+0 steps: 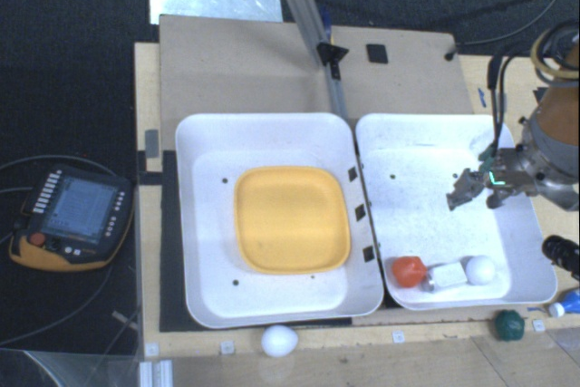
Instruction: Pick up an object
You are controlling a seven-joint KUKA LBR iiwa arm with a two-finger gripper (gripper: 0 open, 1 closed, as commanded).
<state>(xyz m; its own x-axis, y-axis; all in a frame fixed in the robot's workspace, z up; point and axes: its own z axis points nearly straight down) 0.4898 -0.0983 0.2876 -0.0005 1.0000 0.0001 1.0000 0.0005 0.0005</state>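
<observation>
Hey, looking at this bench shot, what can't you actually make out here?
- Gripper: in the camera view its fingers are a small dark blur, so open or shut is unclear.
- White object between the orange object and white ball: too small to identify.
- Blue item beside the right bin: cut off by the right edge.
- Handheld controller: screen text too small to read.

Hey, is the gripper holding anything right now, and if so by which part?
Nothing. The gripper hangs above bare floor of the right bin, apart from the orange object.
</observation>
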